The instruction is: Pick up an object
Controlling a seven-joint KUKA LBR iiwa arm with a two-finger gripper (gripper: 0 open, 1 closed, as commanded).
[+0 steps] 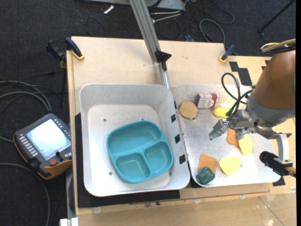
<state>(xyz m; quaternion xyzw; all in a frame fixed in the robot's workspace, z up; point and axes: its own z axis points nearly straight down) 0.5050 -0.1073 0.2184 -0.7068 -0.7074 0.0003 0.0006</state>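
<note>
Plainly, with the gripper [221,128] hanging low in the right bin [197,149], its jaws apart and gripping nothing, a clean pick means centring over one lone item, say the tan disc [188,110] nearby, before descending and closing.

The gripper [221,128] hangs over the right bin [197,142]. A round disc [188,110] and small carton [207,100] lie behind it, a divided tray [139,150] in the left bin [94,126] to its left.
</note>
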